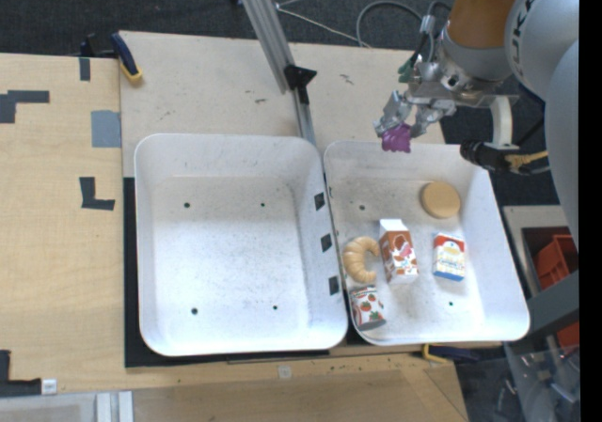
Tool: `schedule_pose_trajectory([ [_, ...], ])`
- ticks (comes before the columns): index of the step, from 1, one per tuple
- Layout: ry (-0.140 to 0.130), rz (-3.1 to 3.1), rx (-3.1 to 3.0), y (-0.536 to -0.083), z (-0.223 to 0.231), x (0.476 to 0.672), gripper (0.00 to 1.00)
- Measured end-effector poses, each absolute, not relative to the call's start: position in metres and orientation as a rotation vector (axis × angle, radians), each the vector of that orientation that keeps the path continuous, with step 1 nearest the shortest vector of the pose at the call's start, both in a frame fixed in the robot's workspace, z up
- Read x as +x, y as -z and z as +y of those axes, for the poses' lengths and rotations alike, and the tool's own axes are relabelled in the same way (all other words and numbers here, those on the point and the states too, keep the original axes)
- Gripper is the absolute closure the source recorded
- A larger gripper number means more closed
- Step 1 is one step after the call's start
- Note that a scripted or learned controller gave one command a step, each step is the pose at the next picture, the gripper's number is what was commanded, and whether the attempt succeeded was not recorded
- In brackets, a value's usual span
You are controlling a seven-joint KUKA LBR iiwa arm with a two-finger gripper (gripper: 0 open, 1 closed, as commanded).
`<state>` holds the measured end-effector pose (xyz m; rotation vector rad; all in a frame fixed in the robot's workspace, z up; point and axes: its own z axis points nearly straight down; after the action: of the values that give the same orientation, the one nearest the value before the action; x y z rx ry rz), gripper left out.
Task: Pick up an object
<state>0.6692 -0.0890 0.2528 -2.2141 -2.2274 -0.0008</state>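
While raised over the right bin (pixel 489 223), gripper (pixel 399 129) seemingly pinches purple object (pixel 398 138).

Grey rounded arm (pixel 555 25), orange band (pixel 494 11) above wrist, metallic gripper (pixel 406 124), black cable.

The arm (pixel 527 16) is cut off by the top and right edges, so only its wrist end and orange band show. The gripper (pixel 403 129) is small and partly masked by its own housing; its fingertips merge with a purple object (pixel 397 139) below them, whose shape is too small to make out. A slanted metal rail (pixel 268 30) runs out of the top edge. The print on the two cartons (pixel 399 254) (pixel 450 257) and on the can (pixel 368 307) is too small to read. Clutter at the lower right corner (pixel 555 354) is cropped and unclear.
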Motion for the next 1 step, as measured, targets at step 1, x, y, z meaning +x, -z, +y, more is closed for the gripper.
schedule_pose_trajectory([
  [1,-0.003,-2.226,-2.213,-0.2437,-0.0325,0.6615,1.0],
])
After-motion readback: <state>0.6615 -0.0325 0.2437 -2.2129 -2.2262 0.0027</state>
